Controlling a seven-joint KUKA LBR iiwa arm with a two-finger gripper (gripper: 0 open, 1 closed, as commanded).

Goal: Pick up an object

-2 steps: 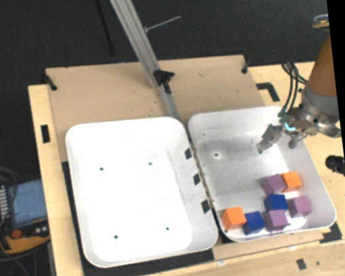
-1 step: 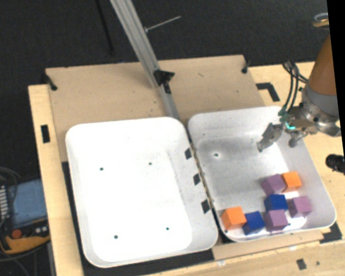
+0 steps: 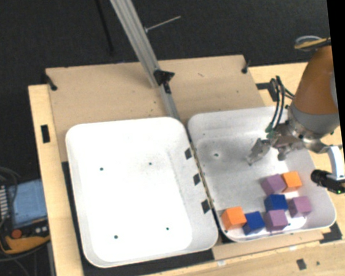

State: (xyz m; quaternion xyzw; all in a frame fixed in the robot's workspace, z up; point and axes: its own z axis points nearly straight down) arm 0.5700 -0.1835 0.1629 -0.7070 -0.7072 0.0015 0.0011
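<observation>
- Across the bench (image 3: pixel 142 85), two white bins sit side by side: the left bin (image 3: pixel 135 188) at nine o'clock, the right bin (image 3: pixel 228 140) at three o'clock.
- At two to three o'clock, the arm (image 3: pixel 316 96) reaches in, with the gripper (image 3: pixel 271 149) low over bare floor in the right bin; whether it is apart or together I cannot tell, and nothing shows as held.
- At five o'clock of that bin lie the blocks: a purple block (image 3: pixel 273 184) touching an orange block (image 3: pixel 292 180), a blue block (image 3: pixel 276 202), another purple block (image 3: pixel 302 205), a third purple block (image 3: pixel 276 219), a second blue block (image 3: pixel 254 222) and a second orange block (image 3: pixel 233 217).
- The likeliest target, in my judgement, is the purple block nearest the gripper, at its six o'clock.
- It is a cube, so no long axis; its edges sit slightly skewed to the bin wall.
- Risks: crowded neighbours may block a finger or get shoved, and a skewed closure could squeeze the cube out.
</observation>
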